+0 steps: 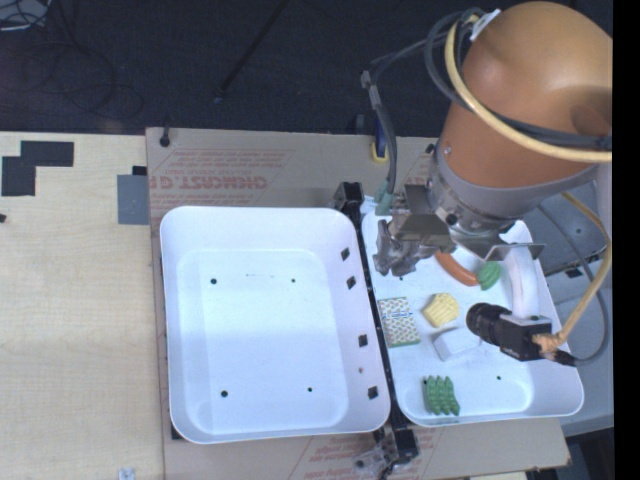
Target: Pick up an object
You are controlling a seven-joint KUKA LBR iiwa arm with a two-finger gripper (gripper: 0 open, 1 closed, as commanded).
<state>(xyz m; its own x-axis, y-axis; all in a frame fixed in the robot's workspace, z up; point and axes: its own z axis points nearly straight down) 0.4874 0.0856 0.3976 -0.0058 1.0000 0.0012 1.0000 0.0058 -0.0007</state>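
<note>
Orange carrot-shaped toy with a green leafy end (457, 268) is found lying on its side toward the far end of the shallow white bin on the view's right (495, 393), and it isn't being held by anything. The grey two-finger gripper (398, 256) is seen just beside it, on the side toward the seam between the two bins, over that bin's far left corner. Whether the gripper is apart or together can't be made out (it's all dark metal bunched up from this angle), and nothing is seen clamped in it.

Other bits are scattered in the same bin:
- A yellow ridged block like a chunk of corn (440, 310) is sat just nearer than the carrot.
- A flat square pad with a green-and-white check pattern (400, 321) is laid beside the yellow block, close to the seam.
- A small white block (447, 344) is tucked just in front of the yellow one.
- A green ridged block (440, 395) is parked near the front wall, apart from the rest.

The second white bin (260, 338) is set alongside on the view's left. Both are placed on a brown cardboard sheet with red print (250, 168) over the pale wooden bench (70, 318). The arm's fat orange band (530, 78) is seen above the right bin's far end.
</note>
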